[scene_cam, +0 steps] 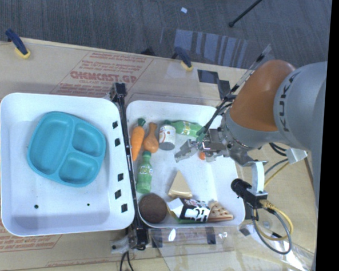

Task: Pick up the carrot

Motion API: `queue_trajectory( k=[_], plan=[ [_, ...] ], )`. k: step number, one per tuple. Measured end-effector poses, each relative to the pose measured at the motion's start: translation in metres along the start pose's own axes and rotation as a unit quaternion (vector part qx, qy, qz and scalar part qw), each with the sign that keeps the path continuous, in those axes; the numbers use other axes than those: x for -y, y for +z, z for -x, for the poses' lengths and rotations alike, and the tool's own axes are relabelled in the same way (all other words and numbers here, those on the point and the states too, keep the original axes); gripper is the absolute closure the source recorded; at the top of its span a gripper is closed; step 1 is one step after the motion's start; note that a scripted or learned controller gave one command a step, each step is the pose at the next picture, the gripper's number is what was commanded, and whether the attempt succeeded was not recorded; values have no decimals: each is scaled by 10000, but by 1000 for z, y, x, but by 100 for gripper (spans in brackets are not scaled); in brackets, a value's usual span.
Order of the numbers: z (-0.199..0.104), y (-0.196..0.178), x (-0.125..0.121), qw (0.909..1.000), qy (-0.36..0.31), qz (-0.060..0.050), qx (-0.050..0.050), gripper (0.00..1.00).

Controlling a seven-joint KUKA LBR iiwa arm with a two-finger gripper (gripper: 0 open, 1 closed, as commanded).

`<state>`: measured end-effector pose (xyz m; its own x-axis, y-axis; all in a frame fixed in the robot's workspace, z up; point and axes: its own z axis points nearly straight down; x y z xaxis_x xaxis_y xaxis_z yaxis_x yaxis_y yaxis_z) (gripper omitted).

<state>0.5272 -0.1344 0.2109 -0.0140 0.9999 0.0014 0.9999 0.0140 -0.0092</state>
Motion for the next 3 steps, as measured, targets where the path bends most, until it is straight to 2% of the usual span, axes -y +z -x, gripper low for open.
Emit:
queue_trajectory(
  k=[1, 2, 3],
  plan=[
    [-37, 69, -35, 9954, 953, -38, -8, 0],
    [-15, 55, -124, 9910, 1341, 24, -2, 0],
    [-43, 121, -119, 9621, 2725, -27, 5, 0]
  ],
)
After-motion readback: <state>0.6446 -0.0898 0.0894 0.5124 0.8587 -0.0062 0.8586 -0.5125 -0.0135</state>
